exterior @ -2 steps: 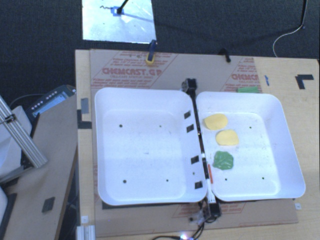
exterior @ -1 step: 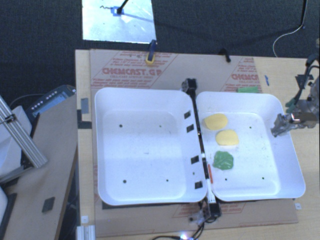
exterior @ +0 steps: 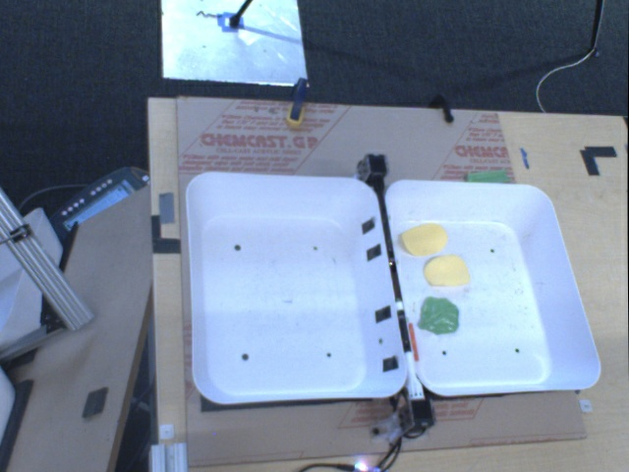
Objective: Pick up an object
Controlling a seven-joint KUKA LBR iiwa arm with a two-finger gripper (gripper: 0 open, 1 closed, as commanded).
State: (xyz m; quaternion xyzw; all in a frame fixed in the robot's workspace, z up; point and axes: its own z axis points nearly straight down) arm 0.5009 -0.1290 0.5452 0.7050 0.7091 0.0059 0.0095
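Basically not started: upper flat yellow soft piece (exterior: 424, 239), lower flat yellow soft piece (exterior: 446, 271) and crumpled green soft piece (exterior: 438, 315) all lying loose in a column in the right shallow white plastic bin (exterior: 565, 264), near its left wall, just apart from one another. Can't tell end effector state. Left shallow white plastic bin (exterior: 211, 264) alongside, black-clipped divider seam (exterior: 390, 283) close to the pieces, could crowd a grasp from that side.

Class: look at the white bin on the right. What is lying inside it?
Inside the right bin lie two yellow pieces and one green piece. Nothing covers them.
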